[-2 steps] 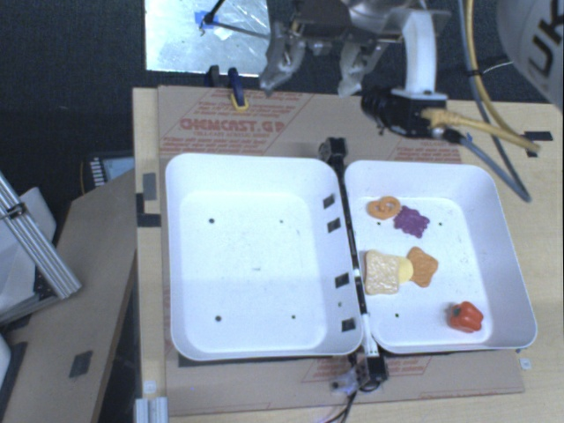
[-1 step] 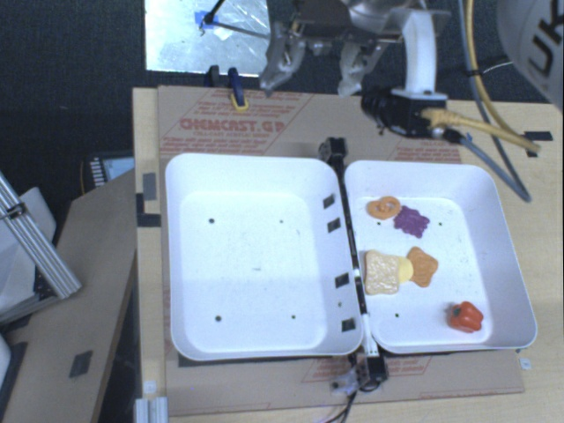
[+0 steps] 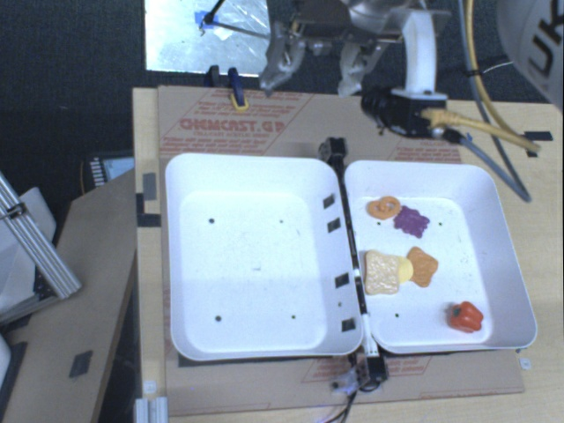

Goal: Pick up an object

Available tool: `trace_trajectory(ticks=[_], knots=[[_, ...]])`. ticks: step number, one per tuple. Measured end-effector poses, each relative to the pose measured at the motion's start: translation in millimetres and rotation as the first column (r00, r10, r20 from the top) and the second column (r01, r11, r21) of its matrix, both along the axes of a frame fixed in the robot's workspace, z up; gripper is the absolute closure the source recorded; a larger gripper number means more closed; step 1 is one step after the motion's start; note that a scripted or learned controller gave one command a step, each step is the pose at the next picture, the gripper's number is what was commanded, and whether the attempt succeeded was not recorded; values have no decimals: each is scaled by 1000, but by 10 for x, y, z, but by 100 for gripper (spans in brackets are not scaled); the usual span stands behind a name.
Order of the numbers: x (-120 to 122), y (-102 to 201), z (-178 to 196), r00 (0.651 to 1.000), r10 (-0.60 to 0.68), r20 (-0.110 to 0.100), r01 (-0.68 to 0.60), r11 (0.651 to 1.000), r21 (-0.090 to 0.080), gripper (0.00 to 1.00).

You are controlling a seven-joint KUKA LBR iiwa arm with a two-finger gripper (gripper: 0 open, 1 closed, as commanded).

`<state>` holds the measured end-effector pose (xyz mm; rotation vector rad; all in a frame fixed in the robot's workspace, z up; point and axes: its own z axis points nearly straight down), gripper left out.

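Gripper (image 3: 310, 70) hanging high above the bench's far edge, fingers apart, gripping nothing | we are judging the reach not yet begun | toys lying in right bin (image 3: 502, 227): red pepper (image 3: 466, 316) alone near front corner | next: we are needing a descent over it.
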<state>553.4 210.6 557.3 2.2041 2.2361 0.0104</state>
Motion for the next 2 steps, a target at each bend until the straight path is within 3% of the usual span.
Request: trace_trajectory(ticks=[2], knots=[[0, 0, 0, 1000, 0, 0, 0, 1000, 0, 0]])
